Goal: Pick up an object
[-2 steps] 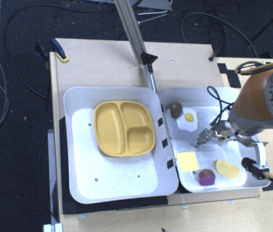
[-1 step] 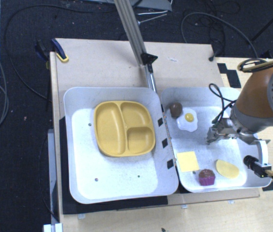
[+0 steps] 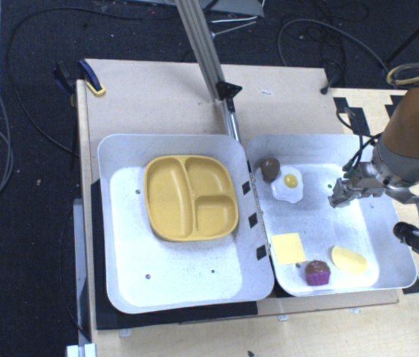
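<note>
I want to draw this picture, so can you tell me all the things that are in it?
Bins: 2, white, side by side on the bench.
Divided plate: 1, yellow, in the left bin.
Brown ball-like toy: 1, brown, top left of the right bin.
Toy fried egg: 1, white with yellow yolk, beside the brown toy.
Square flat piece: 1, yellow, right bin, near its front.
Purple toy: 1, purple, front edge of the right bin.
Yellow rounded toy: 1, yellow, right of the purple toy.
Gripper: 1, grey, over the right bin.
</note>
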`<state>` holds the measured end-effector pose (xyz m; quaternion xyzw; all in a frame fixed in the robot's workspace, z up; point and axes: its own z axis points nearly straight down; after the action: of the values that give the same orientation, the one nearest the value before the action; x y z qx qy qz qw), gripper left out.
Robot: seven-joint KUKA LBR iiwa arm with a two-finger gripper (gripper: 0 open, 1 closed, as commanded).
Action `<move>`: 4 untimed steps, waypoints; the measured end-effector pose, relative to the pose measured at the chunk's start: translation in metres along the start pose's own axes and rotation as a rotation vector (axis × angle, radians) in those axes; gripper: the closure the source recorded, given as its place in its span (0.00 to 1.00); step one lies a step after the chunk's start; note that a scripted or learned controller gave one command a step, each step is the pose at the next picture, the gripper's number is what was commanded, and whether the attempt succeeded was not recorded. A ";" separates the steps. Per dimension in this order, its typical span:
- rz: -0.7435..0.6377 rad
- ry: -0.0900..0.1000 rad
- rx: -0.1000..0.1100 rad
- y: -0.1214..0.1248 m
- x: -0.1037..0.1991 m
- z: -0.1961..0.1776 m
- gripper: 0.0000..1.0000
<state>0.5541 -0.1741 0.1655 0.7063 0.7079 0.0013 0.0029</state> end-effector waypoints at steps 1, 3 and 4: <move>-0.002 0.000 -0.001 0.006 0.003 -0.063 1.00; -0.007 0.004 0.004 0.020 0.063 -0.071 1.00; -0.007 0.004 0.005 0.028 0.112 -0.077 1.00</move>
<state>0.5817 -0.0615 0.2425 0.7039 0.7103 0.0009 -0.0001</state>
